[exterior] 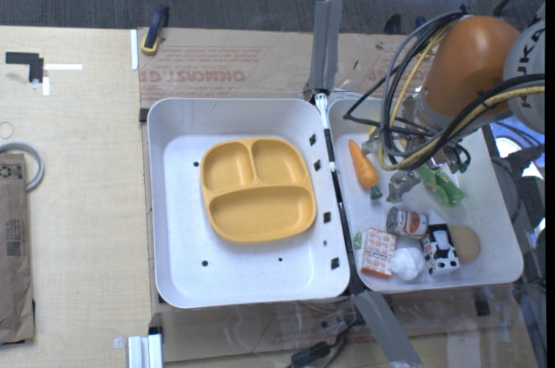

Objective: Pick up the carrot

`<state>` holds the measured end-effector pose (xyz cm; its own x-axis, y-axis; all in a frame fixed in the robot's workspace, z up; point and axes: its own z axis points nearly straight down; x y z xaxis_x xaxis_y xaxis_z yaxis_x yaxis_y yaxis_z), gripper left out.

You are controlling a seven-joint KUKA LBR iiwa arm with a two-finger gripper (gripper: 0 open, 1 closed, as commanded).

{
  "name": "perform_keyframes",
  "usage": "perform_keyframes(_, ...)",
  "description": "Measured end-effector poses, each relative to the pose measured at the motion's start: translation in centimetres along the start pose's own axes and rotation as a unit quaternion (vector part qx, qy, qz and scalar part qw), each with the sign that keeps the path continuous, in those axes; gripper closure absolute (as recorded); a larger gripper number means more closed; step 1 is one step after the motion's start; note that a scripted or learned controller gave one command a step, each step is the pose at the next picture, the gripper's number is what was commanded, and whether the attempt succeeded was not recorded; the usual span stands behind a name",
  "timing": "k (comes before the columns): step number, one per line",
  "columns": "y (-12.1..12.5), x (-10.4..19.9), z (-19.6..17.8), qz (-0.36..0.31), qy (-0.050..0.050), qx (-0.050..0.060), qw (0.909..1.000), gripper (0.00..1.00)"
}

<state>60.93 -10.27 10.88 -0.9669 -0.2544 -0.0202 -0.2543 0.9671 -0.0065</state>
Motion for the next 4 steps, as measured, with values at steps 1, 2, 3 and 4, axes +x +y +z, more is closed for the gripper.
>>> perform_keyframes(1,-7.8,-0.4,-7.6,-0.023,0.006,-0.002,0.9997,0.00)
perform_keyframes(2,-3.8,3.5,-4.7,-0.169,0.007,-0.005,0.9855,0.00)
perform_keyframes(3,-6.0,5.0,-12.8,-0.276,0.006,-0.005,0.9611,0.00)
perform_keyframes(4,1.1,5.7,-9.2,-0.450,0.006,-0.008,0.8930,0.00)
